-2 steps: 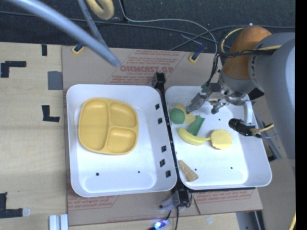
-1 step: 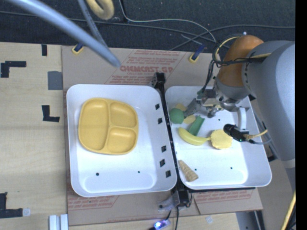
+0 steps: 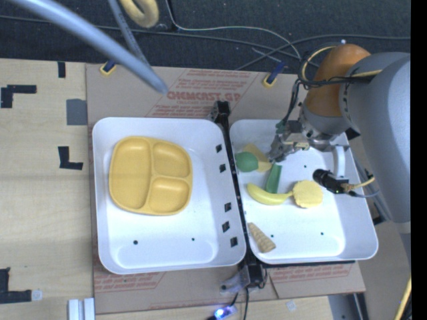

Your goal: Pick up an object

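Gripper (image 3: 276,153), jaw state indeterminate, reaches down-left from the orange-banded wrist. Directly below it: smooth green stick (image 3: 273,177); beyond that, curved glossy banana (image 3: 267,195). Round green ball (image 3: 246,162) lies to its left; ridged cone (image 3: 261,238) farther below.

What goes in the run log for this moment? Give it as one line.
task: pick up an object | gripper: low in right bin, over green stick | grasp: unconfirmed | left bin: yellow plate

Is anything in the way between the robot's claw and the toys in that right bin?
Nothing visible. The gripper hangs right over the green piece, with the banana and round green toy lying uncovered close by.
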